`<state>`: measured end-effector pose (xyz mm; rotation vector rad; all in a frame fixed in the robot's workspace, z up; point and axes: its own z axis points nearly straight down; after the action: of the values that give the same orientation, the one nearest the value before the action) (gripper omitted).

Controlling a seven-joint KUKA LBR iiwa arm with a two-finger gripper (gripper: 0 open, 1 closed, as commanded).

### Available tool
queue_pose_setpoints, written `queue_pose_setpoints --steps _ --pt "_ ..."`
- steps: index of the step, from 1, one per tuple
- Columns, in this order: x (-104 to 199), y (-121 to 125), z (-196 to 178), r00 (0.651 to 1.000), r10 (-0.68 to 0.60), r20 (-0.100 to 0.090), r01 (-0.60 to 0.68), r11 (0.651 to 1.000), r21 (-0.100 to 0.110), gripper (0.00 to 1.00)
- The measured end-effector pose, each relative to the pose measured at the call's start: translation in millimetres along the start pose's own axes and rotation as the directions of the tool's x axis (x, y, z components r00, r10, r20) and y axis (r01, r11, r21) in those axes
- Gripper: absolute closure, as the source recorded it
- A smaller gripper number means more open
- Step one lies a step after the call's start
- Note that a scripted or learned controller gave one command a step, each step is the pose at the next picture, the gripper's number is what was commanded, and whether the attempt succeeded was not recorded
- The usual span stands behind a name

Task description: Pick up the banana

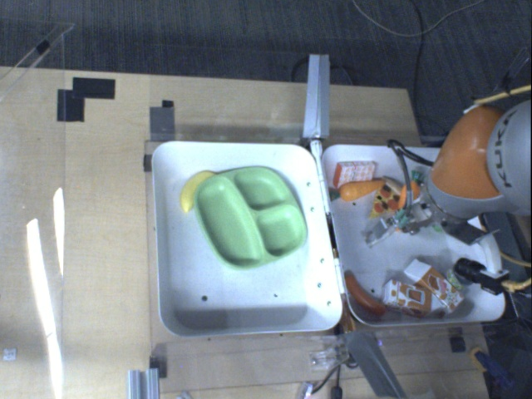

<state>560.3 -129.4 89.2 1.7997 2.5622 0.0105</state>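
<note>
- Jaws of the gripper [389, 228] hang low over the right bin [490, 310]; whether they are open or closed cannot be told.
- Banana [193, 191] lies in the left bin [249, 310], mostly hidden under the upper left edge of a green divided tray [249, 214].
- Right bin also holds an orange carrot [359, 190], a red-and-white box [354, 172], a patterned carton [422, 292] and a brown sausage [362, 296].

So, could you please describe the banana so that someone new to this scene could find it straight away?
Look at the left white bin, the one holding a big green divided tray. At that tray's upper-left edge, a small curved yellow banana peeks out, partly hidden by the tray. It is the one yellow thing in that bin.
</note>
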Motion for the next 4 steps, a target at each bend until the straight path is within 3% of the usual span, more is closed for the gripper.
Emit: queue_pose_setpoints --steps 1,2,3,4 --pt "30 -61 -2 0.974 -0.225 0.005 0.225 0.974 -0.004 0.00" --pt "25 19 0 0.925 -0.380 0.002 0.380 0.925 -0.003 0.00" --pt "32 -31 -2 0.850 -0.527 0.006 0.527 0.850 -0.003 0.00" --pt "32 -27 -14 0.850 -0.527 0.010 0.527 0.850 -0.008 1.00"
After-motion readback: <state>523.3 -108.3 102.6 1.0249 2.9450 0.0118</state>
